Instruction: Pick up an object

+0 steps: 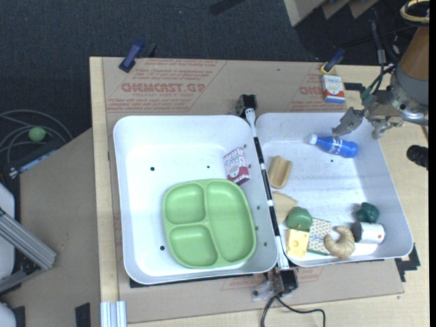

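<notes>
Two-finger gripper (362,118), fingers spread and holding nothing, hovers above the blue plastic bottle (336,145) lying flat, apparently lining up a grab.

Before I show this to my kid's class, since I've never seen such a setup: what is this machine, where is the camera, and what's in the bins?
It's one robot arm reaching in from the right, ending in a two-finger gripper. One fixed camera looks down at a slant on a bench with two shallow white bins.

The left bin has a green divided tray and a small red-and-white packet.

The right bin has a blue bottle, a tan block, a green round thing, a croissant-shaped toy and other small items.

The gripper hovers just above the bottle and holds nothing; its fingers look spread.
</notes>
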Robot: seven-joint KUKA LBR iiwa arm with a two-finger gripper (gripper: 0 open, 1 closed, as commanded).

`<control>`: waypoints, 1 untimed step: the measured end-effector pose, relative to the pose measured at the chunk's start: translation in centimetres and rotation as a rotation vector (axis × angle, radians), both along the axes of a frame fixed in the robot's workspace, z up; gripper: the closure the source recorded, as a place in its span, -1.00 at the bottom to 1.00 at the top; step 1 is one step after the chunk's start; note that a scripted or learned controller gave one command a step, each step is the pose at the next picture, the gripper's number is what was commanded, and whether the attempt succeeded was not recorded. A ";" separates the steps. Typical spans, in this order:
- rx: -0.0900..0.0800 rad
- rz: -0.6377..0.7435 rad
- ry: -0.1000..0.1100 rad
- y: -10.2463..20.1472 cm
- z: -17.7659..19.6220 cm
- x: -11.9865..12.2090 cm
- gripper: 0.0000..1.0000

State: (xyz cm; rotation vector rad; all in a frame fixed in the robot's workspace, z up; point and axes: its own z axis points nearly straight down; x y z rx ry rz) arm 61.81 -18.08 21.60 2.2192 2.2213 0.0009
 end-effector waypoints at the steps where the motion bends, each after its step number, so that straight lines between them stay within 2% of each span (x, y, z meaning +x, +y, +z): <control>1: -0.001 0.000 0.000 -1.0 -4.9 3.4 -1.00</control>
